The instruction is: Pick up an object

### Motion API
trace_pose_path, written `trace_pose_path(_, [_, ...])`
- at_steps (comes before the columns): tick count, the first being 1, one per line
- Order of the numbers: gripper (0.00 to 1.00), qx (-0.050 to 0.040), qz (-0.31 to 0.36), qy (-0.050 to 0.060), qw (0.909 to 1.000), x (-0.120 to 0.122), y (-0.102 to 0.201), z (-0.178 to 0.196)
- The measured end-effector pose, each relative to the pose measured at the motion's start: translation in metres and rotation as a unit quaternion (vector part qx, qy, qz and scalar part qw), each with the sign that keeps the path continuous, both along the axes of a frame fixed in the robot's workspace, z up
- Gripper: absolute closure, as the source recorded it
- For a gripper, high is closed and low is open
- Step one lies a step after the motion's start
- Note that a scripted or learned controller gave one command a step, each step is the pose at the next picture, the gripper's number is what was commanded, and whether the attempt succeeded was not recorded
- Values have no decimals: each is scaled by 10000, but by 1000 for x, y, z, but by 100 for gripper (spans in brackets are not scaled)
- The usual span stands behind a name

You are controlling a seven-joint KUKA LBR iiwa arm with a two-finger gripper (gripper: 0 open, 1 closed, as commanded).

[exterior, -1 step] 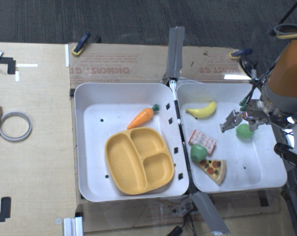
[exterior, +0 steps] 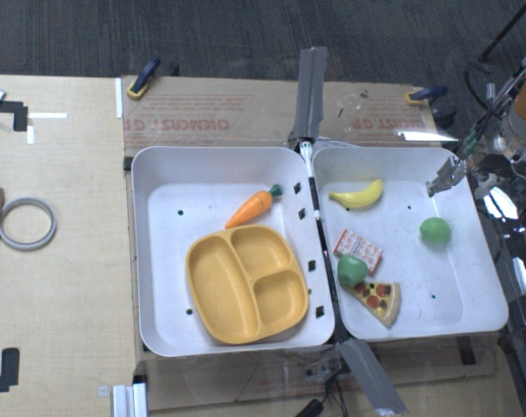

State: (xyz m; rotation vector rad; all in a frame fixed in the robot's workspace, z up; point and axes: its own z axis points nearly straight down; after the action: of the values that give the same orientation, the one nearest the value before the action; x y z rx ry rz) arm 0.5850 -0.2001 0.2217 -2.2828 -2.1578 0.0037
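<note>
Over at the right edge of the right bin (exterior: pixel 484 259), the gripper (exterior: pixel 445 179) hangs just above the rim near the far corner, and its fingers look drawn close together with nothing between them, though they are small and hard to read at this slant. Below it, on the bin floor, a green ball (exterior: pixel 435 230) sits alone, near the gripper but clearly apart from it. Further left in the same bin, a yellow banana (exterior: pixel 358 195) lies by the far wall. Toward the near side, a red and white packet (exterior: pixel 359 251) rests tilted, with a green round fruit (exterior: pixel 352 270) touching its lower edge, and a toy pizza slice (exterior: pixel 377 300) lies just beside that. Across the divider, the left bin (exterior: pixel 149 250) carries an orange carrot (exterior: pixel 250 207) with its green top pointing right, and a yellow divided plate (exterior: pixel 245 282) just below it. Out on the table (exterior: pixel 63 302) to the left, a roll of tape (exterior: pixel 24 223) lies flat, well apart from both bins.
</note>
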Motion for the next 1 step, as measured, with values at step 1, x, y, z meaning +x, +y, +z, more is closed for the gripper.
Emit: trace_pose_path(1, [0, -1, -42, -10, 10000, -1, -10, 13])
